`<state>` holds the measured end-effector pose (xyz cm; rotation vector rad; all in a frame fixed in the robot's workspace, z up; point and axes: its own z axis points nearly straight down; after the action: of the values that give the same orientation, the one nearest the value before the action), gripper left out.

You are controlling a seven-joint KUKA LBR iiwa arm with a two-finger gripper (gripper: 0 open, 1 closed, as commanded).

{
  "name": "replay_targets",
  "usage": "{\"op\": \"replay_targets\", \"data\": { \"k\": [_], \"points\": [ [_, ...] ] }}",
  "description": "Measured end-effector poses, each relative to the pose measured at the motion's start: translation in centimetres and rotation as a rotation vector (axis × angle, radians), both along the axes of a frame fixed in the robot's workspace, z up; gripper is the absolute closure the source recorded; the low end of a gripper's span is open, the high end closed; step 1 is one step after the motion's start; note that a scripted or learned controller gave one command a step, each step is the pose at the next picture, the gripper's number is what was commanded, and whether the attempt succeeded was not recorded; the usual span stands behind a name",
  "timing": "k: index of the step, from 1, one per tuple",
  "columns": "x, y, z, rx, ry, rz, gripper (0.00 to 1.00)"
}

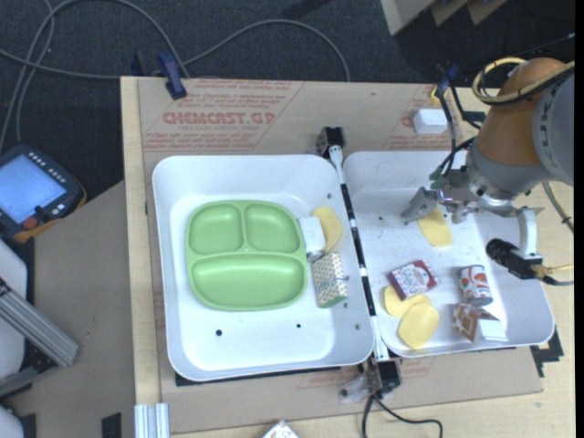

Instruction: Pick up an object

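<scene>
My gripper (436, 210) hangs over the upper part of the right bin (383, 176), open, with one grey finger (418, 208) splayed to the left. Nothing sits between the fingers. A small yellow block (437, 232) lies on the bin floor just below the fingertips. Further down the same bin lie a red packet (412, 277), two yellow round pieces (417, 324), a red-and-white can (474, 284) and a brown packet (464, 318).
The left bin (182, 336) holds a green divided plate (246, 254), a yellow piece (329, 225), a white block (313, 235) and a speckled sponge (329, 278) along its right wall. A black divider rail (351, 235) runs between the bins. The arm's black fitting (511, 257) overhangs the right bin.
</scene>
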<state>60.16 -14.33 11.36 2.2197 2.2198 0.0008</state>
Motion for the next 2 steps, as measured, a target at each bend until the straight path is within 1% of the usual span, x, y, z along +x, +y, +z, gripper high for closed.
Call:
{"op": "replay_targets", "data": {
  "k": [1, 2],
  "points": [
    [-6.9, -3.6, -2.9, 0.001, 0.003, -0.002, 0.0],
    [1.2, 0.2, -2.9, 0.002, 0.001, 0.001, 0.0]
  ]
}}
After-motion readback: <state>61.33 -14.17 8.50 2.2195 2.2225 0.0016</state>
